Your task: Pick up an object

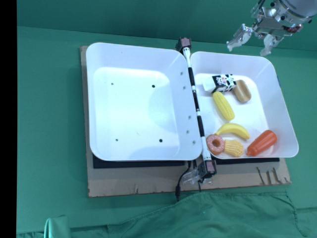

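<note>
My gripper [251, 40] hangs high at the top right, above the far rim of the right bin [277, 90], open with nothing between its fingers. Below it in that bin lie a small black-and-white milk carton [221, 83], a brown bread roll [242, 90], a yellow corn cob [223, 106], a banana [233, 129], a pink donut [215, 144], a short yellow corn piece [234, 148] and an orange carrot [261, 143]. All of them lie apart from the gripper.
The left bin [99, 63] holds no objects. A black-and-white bar [193, 93] runs between the two bins. Both bins rest on a cardboard sheet [133, 185] over green cloth.
</note>
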